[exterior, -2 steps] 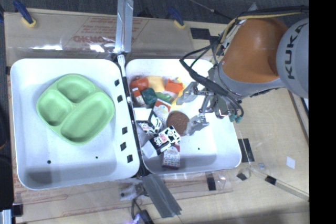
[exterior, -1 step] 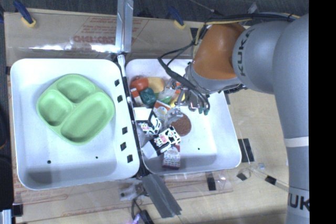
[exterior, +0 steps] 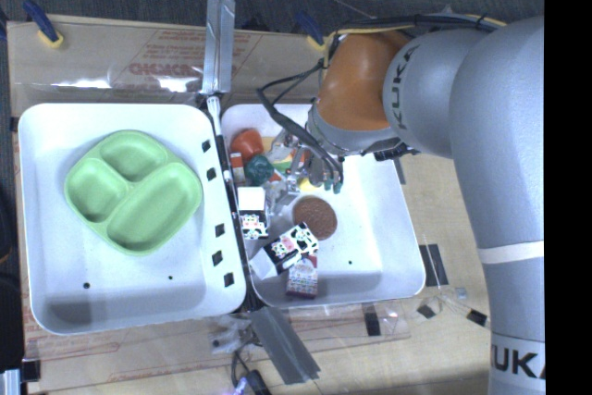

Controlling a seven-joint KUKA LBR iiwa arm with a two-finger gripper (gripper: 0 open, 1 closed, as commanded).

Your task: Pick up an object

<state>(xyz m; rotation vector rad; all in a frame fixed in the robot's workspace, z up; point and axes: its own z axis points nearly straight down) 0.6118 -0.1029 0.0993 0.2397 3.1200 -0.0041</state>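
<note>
Jaws first: how far apart they stand can't be told, and nothing visibly sits between them as the gripper (exterior: 298, 169) hangs low over the clutter in the right bin (exterior: 388, 240). Just beside it lies a brown disc (exterior: 316, 216), probably light, stiff and flat, best pinched across its rim. Close around: a teal piece (exterior: 258, 168), an orange-red lump (exterior: 246, 143), a cow-patterned block (exterior: 294, 244). Well apart, a green divided plate (exterior: 134, 190) rests in the left bin (exterior: 55, 291).
</note>
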